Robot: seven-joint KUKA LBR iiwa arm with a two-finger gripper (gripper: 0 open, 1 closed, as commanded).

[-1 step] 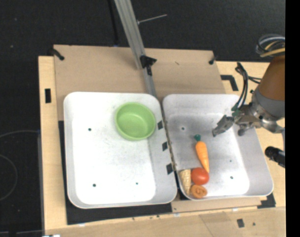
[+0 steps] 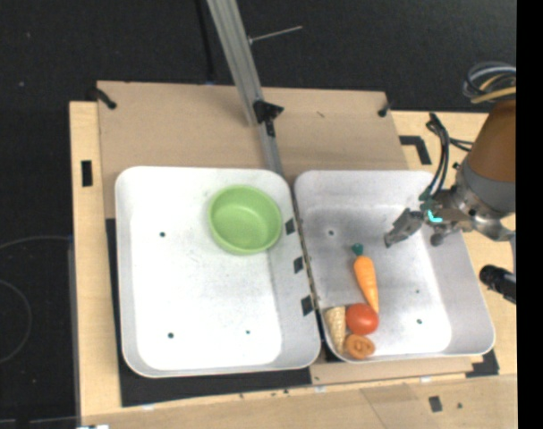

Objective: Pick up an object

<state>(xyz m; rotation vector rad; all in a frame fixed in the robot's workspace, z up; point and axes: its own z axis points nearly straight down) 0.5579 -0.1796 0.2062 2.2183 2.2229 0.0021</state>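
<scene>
Nearest the camera, at the front edge of the right bin (image 2: 450, 329), sits a small cluster of toy food: a red tomato (image 2: 361, 318), a tan, bread-like piece (image 2: 335, 322) just left of it, and a small orange-brown piece (image 2: 360, 347) below, all close together in the bin's front-left corner. An orange carrot (image 2: 367, 281) with a small green top lies just behind the tomato, its tip pointing toward it.

Starting from the claw (image 2: 420, 229): it hangs over the back right part of the right bin, its two dark fingers spread apart and nothing between them. One finger (image 2: 400, 230) reaches left toward the bin's middle. The carrot lies near it, down and to the left, apart from the fingers. Above the claw rises the grey wrist with the orange band (image 2: 497, 146), and cables loop beside it.

Further out, the left bin (image 2: 155, 329) holds a green bowl (image 2: 245, 220), upright, near its back right corner. Both bins rest side by side on the tan desk (image 2: 182, 123), and a grey metal pole (image 2: 236, 47) slants up from behind their shared edge.
</scene>
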